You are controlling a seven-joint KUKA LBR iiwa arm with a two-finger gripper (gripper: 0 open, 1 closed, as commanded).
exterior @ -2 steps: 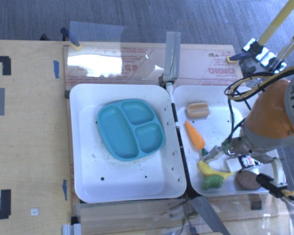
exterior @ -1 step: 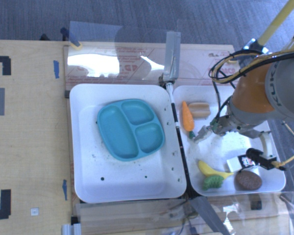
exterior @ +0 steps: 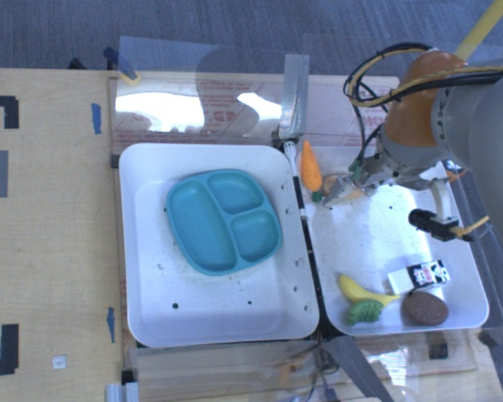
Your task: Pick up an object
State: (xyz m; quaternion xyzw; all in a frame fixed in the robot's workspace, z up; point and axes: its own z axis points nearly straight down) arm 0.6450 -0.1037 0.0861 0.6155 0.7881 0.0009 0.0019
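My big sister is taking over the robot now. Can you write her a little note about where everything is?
Gripper: low at the right bin's top-left corner, beside the carrot; grasp cannot be judged.
Right bin also has a banana, green broccoli, brown round thing and a black-and-white carton near its front.
Left bin holds the blue divided plate.
Done: nothing visibly lifted. Left: pick up one object.

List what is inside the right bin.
The right bin holds a carrot by its left wall, a banana, a green broccoli-like piece, a brown round item and a black-and-white carton. The gripper and arm cover part of its far corner.
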